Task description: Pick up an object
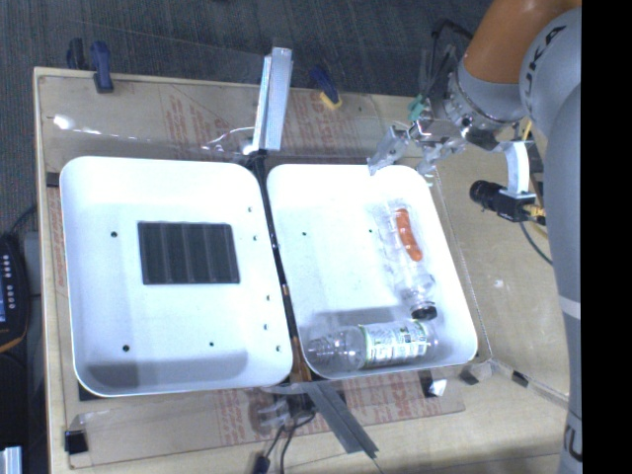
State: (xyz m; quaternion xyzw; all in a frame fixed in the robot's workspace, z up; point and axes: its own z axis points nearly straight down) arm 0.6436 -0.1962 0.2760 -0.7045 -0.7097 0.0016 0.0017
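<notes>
**Operator:** Where is your arm sitting, and what is the pincer doing?

**Observer:** You have the grey arm with the orange band [509, 28] reaching in from the right, its two-finger gripper [407, 151] hanging above the far right corner of the right-hand shallow white bin [326, 255]. Its two pale fingers [385, 152] are spread apart, and you can see nothing between them. The tips sit about over the bin's far rim, not down among the things inside.

**Operator:** And the things you could pick?

**Observer:** You have two, both in that right bin. A clear plastic bottle with an orange insert and a black cap [405, 250] lies along the right wall, its cap end pointing toward the near side. A second clear plastic bottle with a green-and-white label [370, 346] lies on its side along the near wall, almost crosswise to the first. The black cap of the first is just beside the right end of the second; you cannot tell from here whether they touch. Both are well apart from the gripper.

**Operator:** The other bin?

**Observer:** The left-hand shallow white bin [99, 265] holds a dark ribbed rectangular pad [188, 253], lying flat near its middle. A tall grey upright post [272, 97] stands at the far edge where the two bins meet.
</notes>
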